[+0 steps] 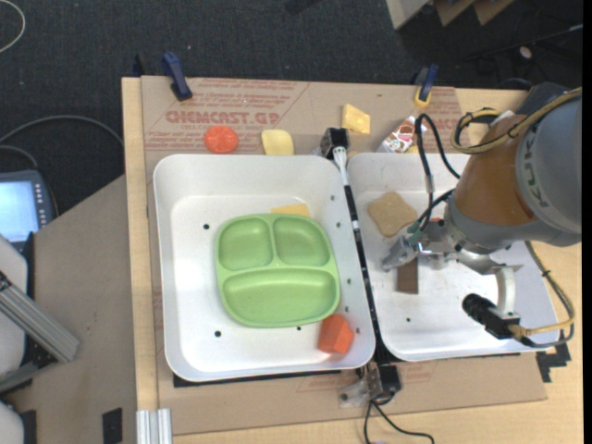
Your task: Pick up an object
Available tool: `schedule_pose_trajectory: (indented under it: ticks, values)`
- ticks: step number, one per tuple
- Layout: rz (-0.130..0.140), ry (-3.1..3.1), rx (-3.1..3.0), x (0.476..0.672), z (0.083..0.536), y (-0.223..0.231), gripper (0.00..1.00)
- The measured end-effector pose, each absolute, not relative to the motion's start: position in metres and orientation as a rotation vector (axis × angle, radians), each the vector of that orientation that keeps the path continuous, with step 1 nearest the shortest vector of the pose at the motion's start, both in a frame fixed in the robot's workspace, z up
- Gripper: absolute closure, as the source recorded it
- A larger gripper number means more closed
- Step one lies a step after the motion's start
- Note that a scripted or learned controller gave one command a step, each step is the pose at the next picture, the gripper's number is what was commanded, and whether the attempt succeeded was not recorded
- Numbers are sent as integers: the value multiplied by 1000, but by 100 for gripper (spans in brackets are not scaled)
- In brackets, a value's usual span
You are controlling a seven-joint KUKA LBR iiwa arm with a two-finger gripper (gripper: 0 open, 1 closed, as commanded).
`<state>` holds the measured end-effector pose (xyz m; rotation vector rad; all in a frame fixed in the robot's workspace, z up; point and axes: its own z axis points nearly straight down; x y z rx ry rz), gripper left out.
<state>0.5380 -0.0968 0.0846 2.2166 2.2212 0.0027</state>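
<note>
Here the arm [518, 183] bends low over the right bin [444, 336], jaws [404, 255] indistinct beside a brown block [407, 278].

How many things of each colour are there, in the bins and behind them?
Green: 1, plate
Orange: 2, block, round piece
Yellow: 3, slice, lump, wedge
Tan: 1, bread
Brown: 1, bar
Red and white: 1, packet
Total: 9

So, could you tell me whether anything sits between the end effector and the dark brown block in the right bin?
Nothing visible does. The end effector hangs right over the dark brown block; the tan bread slice lies just behind them, off to the side.
</note>
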Motion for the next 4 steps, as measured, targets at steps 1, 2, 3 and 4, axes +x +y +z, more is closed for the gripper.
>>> schedule_pose_trajectory:
  ticks: [1, 2, 3, 4]
  values:
    - [-5, 2216, 2233, 476, 84, -173, 0]
    - [4, 2223, 2212, 538, 85, -149, 0]
    - [3, 2217, 2215, 587, 85, -186, 0]
    - [2, 2219, 2215, 585, 96, -185, 100]
